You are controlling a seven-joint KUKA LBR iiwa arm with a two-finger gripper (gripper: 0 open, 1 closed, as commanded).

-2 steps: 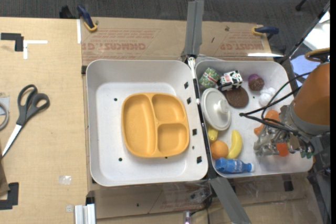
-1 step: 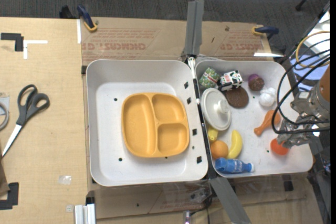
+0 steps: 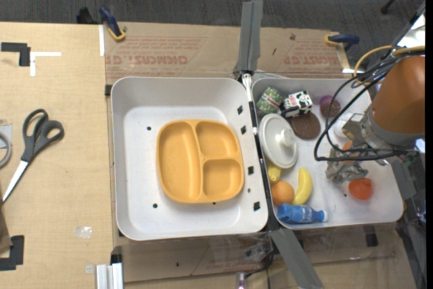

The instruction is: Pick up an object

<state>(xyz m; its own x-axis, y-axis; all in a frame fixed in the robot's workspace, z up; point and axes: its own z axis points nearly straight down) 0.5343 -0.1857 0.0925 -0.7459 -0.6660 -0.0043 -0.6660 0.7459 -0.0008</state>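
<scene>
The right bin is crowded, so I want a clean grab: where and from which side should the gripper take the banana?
Probably across the middle of the banana, coming straight down from above. It lies flat, curved, running near to far, so its narrow width faces the fingers. Its near end touches the orange and sits close to the blue bottle; the middle has more room on either side.

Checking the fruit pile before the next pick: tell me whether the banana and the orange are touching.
Touching. In the camera view the banana lies tilted with its lower end pressed against the orange, and no white bin floor shows between them.
</scene>
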